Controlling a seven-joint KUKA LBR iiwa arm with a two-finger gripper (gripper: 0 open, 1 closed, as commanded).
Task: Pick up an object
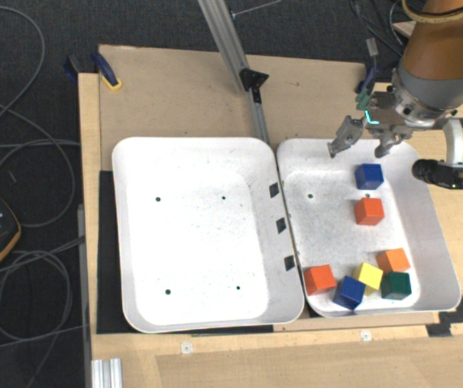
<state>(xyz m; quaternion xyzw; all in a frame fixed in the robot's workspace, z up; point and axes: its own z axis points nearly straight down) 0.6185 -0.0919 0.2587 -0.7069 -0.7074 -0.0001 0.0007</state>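
Blue cube [368, 175] was the nearest target — gripper [365, 145] hung above it, nothing held.

The blue cube sat in the upper part of the right bin [425, 208], well apart from an orange cube [369, 211] just below it; the rest — another orange cube [320, 278], a second blue cube [348, 291], a yellow cube [369, 276], a green cube [396, 284] and a third orange cube [393, 259] — clustered at the near edge. Fingers were spread apart, empty. My read: centre over the blue cube, square the fingers to its flat faces, descend straight, close only once they straddled it — it was isolated, so low risk of nudging neighbours.
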